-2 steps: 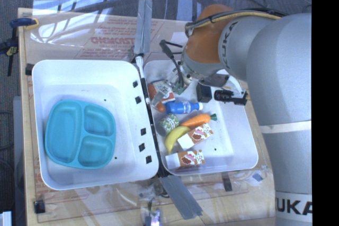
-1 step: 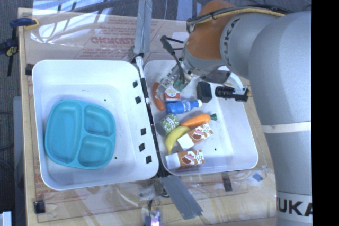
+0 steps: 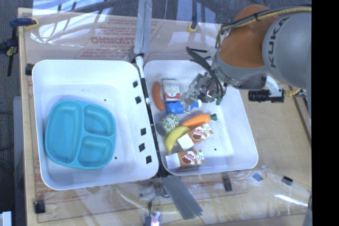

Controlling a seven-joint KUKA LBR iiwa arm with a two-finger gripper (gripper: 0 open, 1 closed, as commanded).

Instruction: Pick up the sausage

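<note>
One sausage (image 3: pixel 158 95) is lying by the right bin's (image 3: pixel 241 137) left wall, beside a small carton (image 3: pixel 170 89); gripper (image 3: pixel 200 93) is hovering nearby, grip state unreadable, needing leftward shift, descending lengthwise-square.

The arm (image 3: pixel 275 45) reaches in from the right, its orange band on the far side above the wrist. The wrist angles down and leftward, ending in the gripper (image 3: pixel 198 93), tilted toward the near left.
</note>
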